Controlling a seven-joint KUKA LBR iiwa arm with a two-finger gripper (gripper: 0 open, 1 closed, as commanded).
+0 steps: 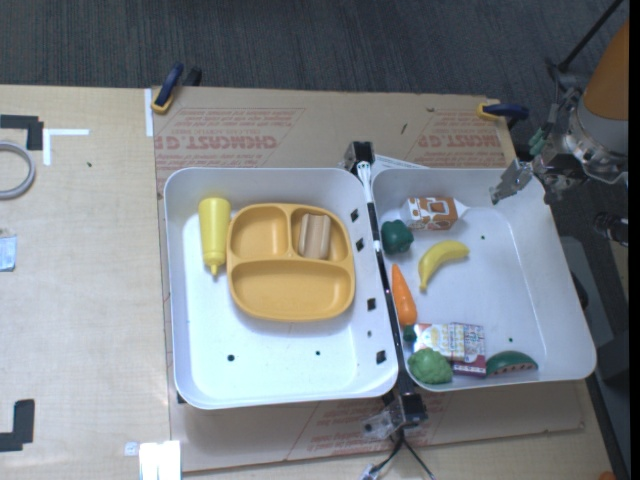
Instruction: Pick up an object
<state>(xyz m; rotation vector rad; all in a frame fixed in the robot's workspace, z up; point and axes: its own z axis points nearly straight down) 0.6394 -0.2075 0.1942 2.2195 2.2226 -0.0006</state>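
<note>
**One fixed camera above the bench**

We had a single view, set high over the bench (80, 298) and tilted down at a slant toward its far edge. It sat far enough back that we took in both white bins whole, the left bin (200, 368) and the right bin (545, 268), along with the dark floor (330, 28) beyond. The arm (600, 118) entered at the bench's far right corner.
</note>
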